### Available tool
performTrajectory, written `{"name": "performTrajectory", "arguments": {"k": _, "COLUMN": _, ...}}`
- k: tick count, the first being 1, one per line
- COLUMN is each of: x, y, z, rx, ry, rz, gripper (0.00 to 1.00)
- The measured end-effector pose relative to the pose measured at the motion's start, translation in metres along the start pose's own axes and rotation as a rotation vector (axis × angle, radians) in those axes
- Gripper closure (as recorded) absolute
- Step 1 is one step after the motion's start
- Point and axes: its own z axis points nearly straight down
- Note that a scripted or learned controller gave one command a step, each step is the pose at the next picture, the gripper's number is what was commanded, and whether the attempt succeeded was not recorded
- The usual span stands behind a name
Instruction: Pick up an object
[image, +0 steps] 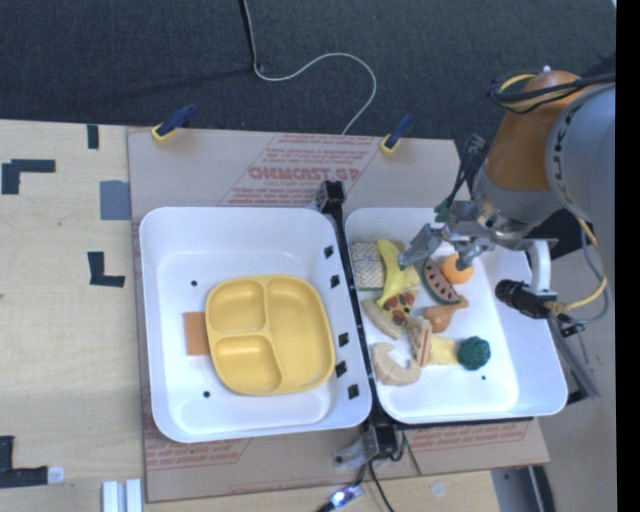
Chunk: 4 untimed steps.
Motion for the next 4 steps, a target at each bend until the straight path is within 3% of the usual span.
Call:
{"name": "performTrajectory", "arguments": {"k": 1, "x": 0.0, "y": 0.003, "z": -0.009, "rx": -0.014, "ry": -0.002, "rz": -0.002, "gripper": 0.0}}
{"name": "performTrajectory", "arguments": {"k": 3, "x": 0.004, "y": -0.004, "z": 0.099, "rx": -0.015, "ry": -0.004, "rz": -0.003, "gripper": 0.0}}
{"name": "performTrajectory", "arguments": {"k": 4, "x": 0.004, "y": -0.004, "z": 0.086, "rx": -0.016, "ry": -0.004, "rz": -0.002, "gripper": 1.0}}
